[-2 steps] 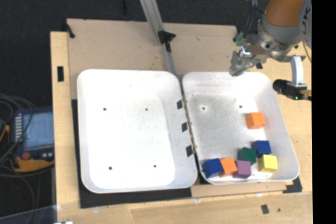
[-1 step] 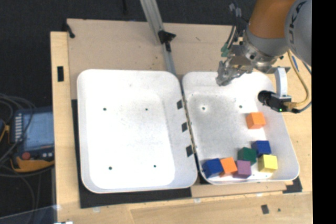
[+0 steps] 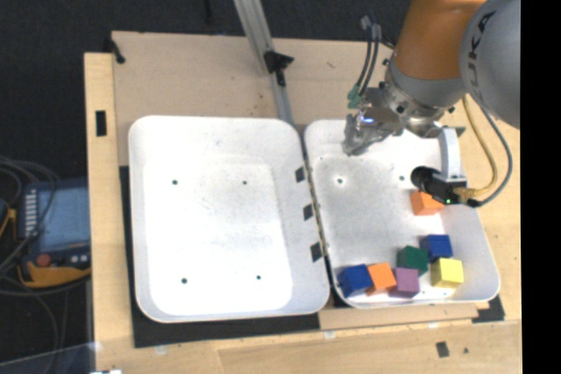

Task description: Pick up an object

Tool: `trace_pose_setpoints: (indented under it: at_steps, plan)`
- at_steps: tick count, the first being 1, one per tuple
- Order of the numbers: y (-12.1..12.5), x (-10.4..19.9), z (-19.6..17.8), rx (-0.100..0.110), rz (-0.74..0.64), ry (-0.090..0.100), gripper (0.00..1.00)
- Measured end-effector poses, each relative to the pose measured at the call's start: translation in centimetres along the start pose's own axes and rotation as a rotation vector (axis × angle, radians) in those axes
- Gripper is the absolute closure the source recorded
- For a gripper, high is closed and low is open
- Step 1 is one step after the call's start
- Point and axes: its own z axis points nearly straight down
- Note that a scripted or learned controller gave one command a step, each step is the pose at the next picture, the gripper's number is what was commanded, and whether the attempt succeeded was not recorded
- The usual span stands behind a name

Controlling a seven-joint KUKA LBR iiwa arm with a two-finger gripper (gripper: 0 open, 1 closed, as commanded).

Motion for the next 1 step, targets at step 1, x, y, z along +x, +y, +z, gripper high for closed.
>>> trace_pose_setpoints:
  at_steps: [1]
  plan:
    - [-2.60, 3.64, 0.60, 0.001, 0.000, 0.000, 1.00]
